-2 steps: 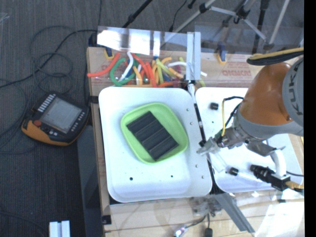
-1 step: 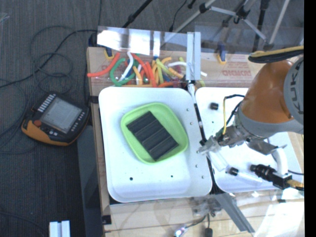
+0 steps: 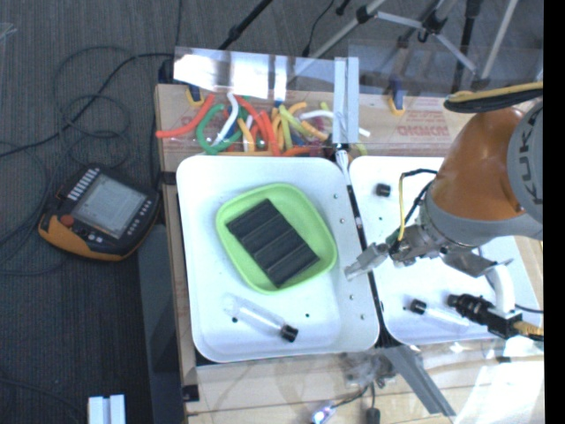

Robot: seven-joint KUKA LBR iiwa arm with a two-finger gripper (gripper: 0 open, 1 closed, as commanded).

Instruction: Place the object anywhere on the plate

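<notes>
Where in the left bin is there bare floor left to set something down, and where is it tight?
Left bin: bare floor along its left wall beside the green plate, and in the near right corner past the clear tube. The plate is mostly covered by the black ridged block, leaving just its rim. Tightest by the divider, where the gripper hangs.

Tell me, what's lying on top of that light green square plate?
A dark ribbed rectangular block lies diagonally on the light green square plate, covering its middle; whatever is beneath the block is hidden.

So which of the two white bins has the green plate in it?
The left bin: it holds the green plate with the dark ridged block on it. The right bin has none.
</notes>
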